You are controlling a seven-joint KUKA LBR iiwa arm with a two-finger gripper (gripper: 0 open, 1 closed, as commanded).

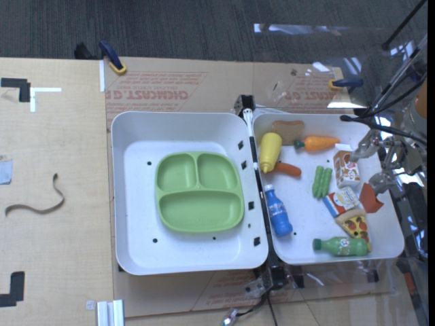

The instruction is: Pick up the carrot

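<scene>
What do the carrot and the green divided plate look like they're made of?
The carrot looks like moulded toy plastic: even orange body, green stub end, a soft sheen. The green divided plate also reads as plastic, matte to satin, with a uniform pale green colour and rounded moulded ridges between its compartments. Neither can be confirmed by look alone.

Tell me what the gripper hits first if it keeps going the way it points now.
Probably the small carton: the gripper points left into the right bin beside it. Depth is unclear, so it might pass above.

One fixed camera looks down at a slant from above the bench [54,148] on both white bins [129,250].
</scene>
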